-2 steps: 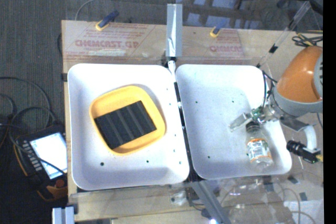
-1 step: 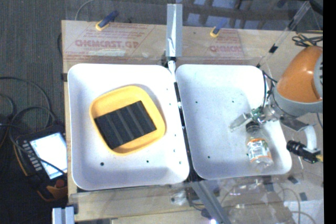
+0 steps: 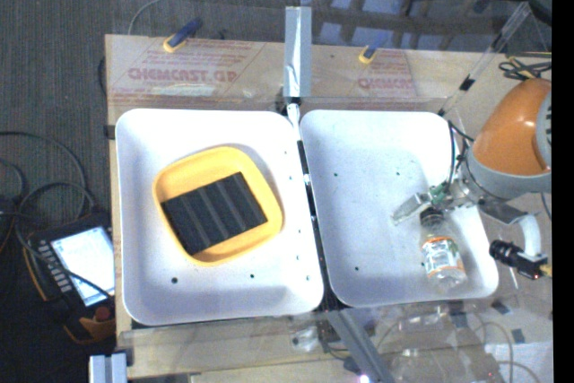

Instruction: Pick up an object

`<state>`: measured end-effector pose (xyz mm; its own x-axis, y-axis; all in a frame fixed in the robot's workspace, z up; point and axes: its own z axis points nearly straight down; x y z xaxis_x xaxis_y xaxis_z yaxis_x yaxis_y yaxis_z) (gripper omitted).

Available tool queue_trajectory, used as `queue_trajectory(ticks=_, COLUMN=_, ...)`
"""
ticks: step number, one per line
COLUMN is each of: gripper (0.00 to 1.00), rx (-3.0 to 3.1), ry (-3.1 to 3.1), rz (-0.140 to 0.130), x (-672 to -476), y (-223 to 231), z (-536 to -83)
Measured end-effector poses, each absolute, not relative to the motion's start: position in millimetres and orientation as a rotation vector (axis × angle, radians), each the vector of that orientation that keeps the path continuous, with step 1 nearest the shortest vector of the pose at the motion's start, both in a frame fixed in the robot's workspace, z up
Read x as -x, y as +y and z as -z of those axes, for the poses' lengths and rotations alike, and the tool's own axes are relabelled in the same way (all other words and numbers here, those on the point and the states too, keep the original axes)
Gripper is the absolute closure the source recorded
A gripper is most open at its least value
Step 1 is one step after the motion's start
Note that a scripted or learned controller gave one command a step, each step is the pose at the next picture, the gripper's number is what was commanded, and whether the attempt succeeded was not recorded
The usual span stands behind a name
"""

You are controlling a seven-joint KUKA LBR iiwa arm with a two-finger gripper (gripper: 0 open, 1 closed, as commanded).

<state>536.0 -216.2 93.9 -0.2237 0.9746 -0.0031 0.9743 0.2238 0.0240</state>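
Bottle (image 3: 441, 256), small and clear with a printed label, is seen lying on its side in the lower right corner of the right bin (image 3: 368, 193), close against that bin's right wall and lower rim. Just above it in the frame the gripper (image 3: 429, 204) is found, low over the bin floor; its fingers are spread apart, one metal finger pointing left toward the bin's middle, and nothing is held between them. The bottle lies just below the gripper, apart from the fingers. The arm (image 3: 511, 143) enters from the right edge of the frame, its orange band hanging over the bin's right wall. Open white floor is left across the left and upper parts of the right bin. Beyond the divider between the bins, the left bin (image 3: 143, 282) carries a yellow tray (image 3: 170, 184) with a dark ribbed block (image 3: 215, 213) laid in it, set diagonally. A tablet (image 3: 76, 260) is noted on the floor at the lower left of the frame.
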Motion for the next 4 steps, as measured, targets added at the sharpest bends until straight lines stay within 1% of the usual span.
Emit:
queue_trajectory(ticks=1, gripper=0.0, rx=-1.893, ry=2.488, rz=-0.02, x=-536.2, y=-215.6, z=-93.3)
queue_trajectory(ticks=2, gripper=0.0, rx=-1.886, ry=2.493, rz=-0.021, x=-496.9, y=-217.6, z=-94.7)
queue_trajectory(ticks=3, gripper=1.0, rx=-1.885, ry=2.494, rz=-0.024, x=-498.3, y=-216.3, z=-102.7)
queue_trajectory(ticks=4, gripper=1.0, rx=-2.275, ry=2.155, rz=-0.018, x=-515.5, y=-220.3, z=-94.7)
